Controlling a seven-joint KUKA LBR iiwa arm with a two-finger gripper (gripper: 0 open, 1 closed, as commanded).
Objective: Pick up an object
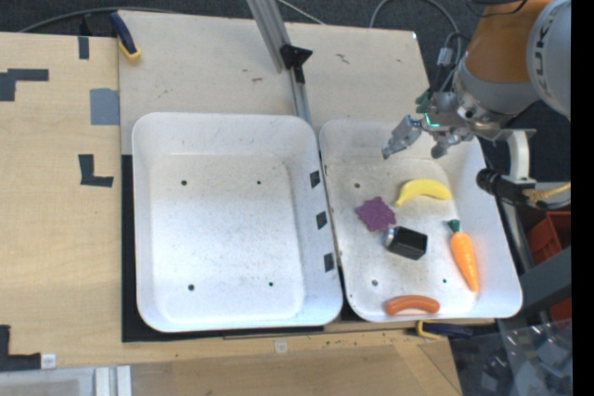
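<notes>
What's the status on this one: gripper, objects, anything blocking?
Gripper open, above right bin's far end, holding nothing. Banana nearest, just below it; purple piece, black block, carrot, sausage beyond. Nothing blocking.

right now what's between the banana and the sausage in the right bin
In the camera view, the black block lies between the banana and the sausage, with the purple piece just left of that line.

My bench top (pixel 56 199) looked like pale, matt wood. Both white bins (pixel 223 218) seemed smooth plastic, speckled with dark grime. The banana (pixel 424 191), carrot (pixel 465 261) and sausage (pixel 412 304) looked like glossy plastic; the purple piece (pixel 376 214) looked matt.
</notes>
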